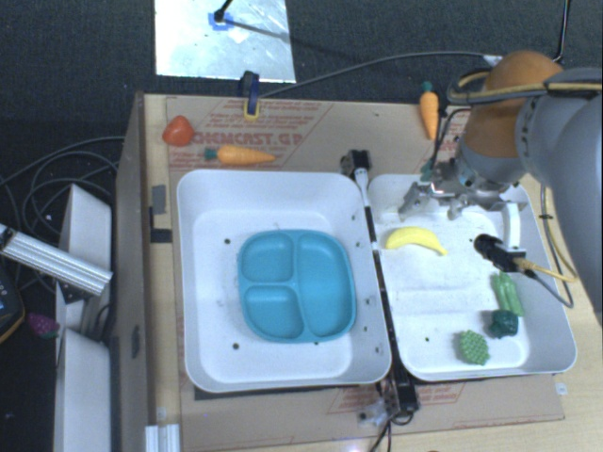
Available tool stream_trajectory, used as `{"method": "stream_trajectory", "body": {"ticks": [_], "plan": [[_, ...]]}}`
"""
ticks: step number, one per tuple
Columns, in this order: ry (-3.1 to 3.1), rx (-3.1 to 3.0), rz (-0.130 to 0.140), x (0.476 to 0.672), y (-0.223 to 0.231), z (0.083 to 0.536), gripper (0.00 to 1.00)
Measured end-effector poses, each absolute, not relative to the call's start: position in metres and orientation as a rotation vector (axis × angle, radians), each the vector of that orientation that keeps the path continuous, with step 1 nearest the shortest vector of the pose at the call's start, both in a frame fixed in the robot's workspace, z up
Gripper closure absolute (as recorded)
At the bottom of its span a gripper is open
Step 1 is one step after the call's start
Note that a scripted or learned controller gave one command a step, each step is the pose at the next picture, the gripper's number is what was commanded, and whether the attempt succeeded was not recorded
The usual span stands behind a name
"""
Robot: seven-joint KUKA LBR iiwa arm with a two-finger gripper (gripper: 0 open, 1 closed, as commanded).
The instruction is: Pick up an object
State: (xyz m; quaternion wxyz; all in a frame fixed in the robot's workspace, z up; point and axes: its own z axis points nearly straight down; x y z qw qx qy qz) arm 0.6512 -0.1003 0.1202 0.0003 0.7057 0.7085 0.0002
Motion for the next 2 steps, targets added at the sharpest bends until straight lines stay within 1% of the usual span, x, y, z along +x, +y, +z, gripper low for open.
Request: {"method": "stream_trajectory", "body": {"ticks": [1, 2], "plan": [[2.223, 2.219, 0.001, 0.635, -0.099, 0.107, 0.00], [2.223, 2.216, 0.004, 0.636, -0.099, 0.118, 1.00]]}}
